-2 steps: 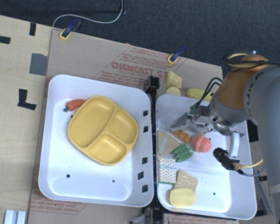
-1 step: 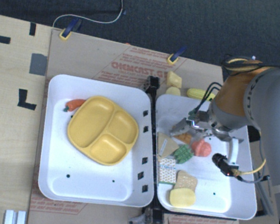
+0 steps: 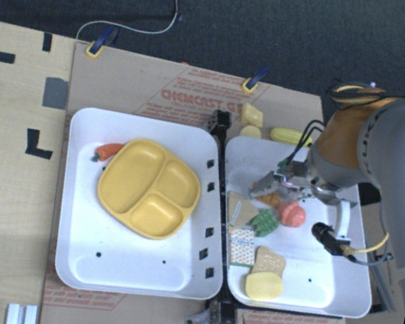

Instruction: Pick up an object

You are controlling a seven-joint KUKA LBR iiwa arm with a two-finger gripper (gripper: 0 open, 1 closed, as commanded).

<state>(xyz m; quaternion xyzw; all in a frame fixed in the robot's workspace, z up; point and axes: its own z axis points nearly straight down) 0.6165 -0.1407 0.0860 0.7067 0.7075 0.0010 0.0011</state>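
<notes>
Hovering over crowded toys in the right bin (image 3: 349, 296), the gripper (image 3: 281, 188), grasp state indiscernible, risks nudging the red piece (image 3: 294, 215) at its four o'clock instead of seizing it.

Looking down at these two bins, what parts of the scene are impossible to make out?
- Pincer fingers: too small and dark to tell their state, or whether they touch the orange piece.
- Orange item in the left bin: partly hidden under the yellow divided plate.
- Right bin: its far right portion is covered by the arm.
- Patterned pieces: too small to identify.
</notes>
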